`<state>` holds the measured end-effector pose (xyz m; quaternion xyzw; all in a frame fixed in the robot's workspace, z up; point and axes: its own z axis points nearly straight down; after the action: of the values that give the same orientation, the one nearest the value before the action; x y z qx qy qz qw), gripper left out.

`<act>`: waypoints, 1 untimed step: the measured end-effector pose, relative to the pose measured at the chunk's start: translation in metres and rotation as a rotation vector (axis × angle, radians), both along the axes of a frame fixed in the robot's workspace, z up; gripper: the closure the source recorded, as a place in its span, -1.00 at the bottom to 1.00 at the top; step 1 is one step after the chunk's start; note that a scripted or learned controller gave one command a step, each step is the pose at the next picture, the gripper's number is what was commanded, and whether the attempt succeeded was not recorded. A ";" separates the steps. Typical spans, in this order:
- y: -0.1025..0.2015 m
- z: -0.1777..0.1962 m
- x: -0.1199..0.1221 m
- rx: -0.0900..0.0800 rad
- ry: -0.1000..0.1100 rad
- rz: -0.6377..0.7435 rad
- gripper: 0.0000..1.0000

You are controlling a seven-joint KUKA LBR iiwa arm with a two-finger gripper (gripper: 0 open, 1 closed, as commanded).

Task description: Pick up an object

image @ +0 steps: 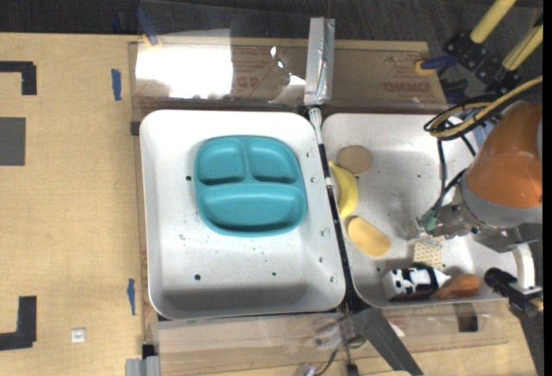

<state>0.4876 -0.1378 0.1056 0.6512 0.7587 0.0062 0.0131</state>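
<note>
One cracker-like square (429, 252) just below jaws (429, 228), maybe touching, jaw state unclear, arm (509, 172) above right bin (405, 141).

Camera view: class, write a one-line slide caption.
Teal divided plastic tray in left white bin; yellow banana in right white bin beside grey arm.

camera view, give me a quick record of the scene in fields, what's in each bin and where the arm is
left bin: holds a teal divided tray, lying flat near the bin's middle
right bin: holds a banana, a round tan piece, a yellow oval piece, a black and white toy, an orange piece
item layout: banana and yellow piece lie along the divider side; toy and orange piece sit at the near wall
arm: over the right side of the right bin
tool state: cannot tell
</note>
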 end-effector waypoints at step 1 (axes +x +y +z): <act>0.000 -0.001 -0.001 0.001 0.002 0.000 -1.00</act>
<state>0.4870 -0.1375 0.1046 0.6511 0.7589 0.0057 0.0119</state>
